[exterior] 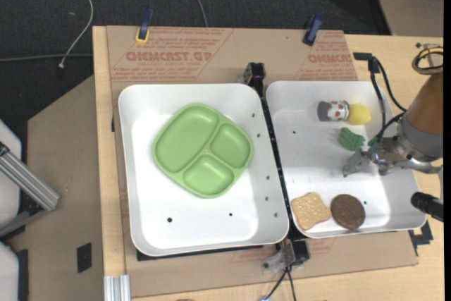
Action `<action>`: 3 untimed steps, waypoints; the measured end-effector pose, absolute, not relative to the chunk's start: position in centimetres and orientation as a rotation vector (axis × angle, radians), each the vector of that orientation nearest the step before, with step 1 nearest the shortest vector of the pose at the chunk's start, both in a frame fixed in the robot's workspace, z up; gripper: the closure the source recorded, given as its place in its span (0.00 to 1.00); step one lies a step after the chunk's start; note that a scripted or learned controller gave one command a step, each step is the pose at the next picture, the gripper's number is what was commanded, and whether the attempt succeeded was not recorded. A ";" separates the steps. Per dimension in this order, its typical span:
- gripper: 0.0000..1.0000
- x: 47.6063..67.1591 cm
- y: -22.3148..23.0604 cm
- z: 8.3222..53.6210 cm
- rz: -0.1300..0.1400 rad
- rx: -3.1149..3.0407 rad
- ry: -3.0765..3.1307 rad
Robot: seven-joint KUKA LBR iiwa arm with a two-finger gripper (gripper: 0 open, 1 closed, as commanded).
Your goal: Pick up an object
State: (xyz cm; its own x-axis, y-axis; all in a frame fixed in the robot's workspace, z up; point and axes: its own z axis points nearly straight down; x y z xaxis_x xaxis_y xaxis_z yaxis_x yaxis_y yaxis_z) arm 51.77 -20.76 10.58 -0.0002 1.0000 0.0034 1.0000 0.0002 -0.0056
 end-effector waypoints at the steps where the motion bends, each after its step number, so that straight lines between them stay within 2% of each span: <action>1: 0.00 51.7 -20.7 8.4 0.001 -2.218 -2.218; 2: 1.00 51.8 -20.7 9.6 -0.002 -2.220 -2.220; 3: 1.00 52.0 -20.1 15.9 -0.005 -2.224 -2.228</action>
State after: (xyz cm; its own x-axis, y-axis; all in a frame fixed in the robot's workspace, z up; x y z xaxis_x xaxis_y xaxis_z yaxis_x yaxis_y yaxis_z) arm 51.97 -20.12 15.85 -0.0018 1.0000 -0.0022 1.0000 0.0018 0.0064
